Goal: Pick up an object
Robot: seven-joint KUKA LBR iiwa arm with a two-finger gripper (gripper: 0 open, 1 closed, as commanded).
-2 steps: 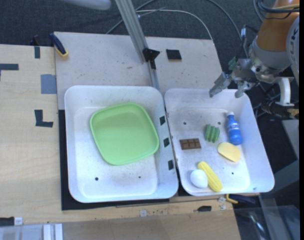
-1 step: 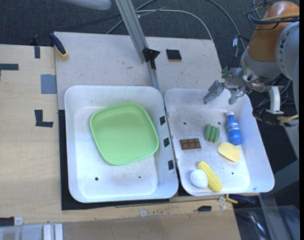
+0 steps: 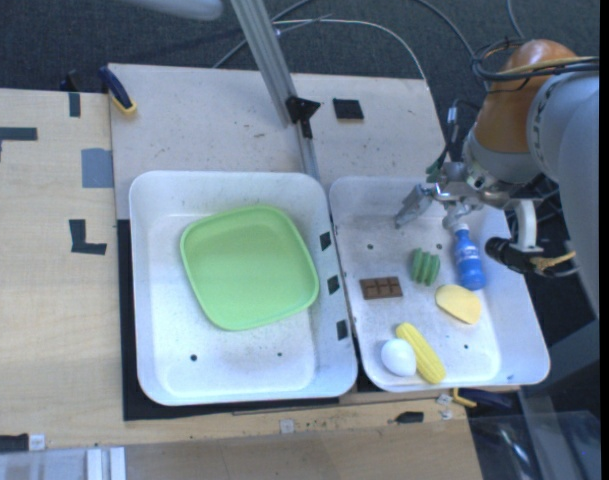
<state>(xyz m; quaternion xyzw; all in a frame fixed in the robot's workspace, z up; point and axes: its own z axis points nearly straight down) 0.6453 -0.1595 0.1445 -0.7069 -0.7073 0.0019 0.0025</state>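
My gripper (image 3: 431,208) hangs over the far part of the right bin (image 3: 369,218), open, with nothing between its fingers. One finger (image 3: 409,209) points left and the other stands just above the cap of a blue bottle (image 3: 469,261). Left of the bottle lies a small green ridged object (image 3: 424,266). Nearer the front are a brown chocolate bar (image 3: 381,288), a yellow wedge (image 3: 459,304), a yellow corn cob (image 3: 422,353) and a white egg (image 3: 395,356) touching the cob.
The left bin (image 3: 154,268) holds a light green square plate (image 3: 249,265). A metal pole (image 3: 274,58) rises behind the bins. Black cables (image 3: 384,28) trail across the back of the bench, and the arm's grey body (image 3: 574,138) stands at the right.
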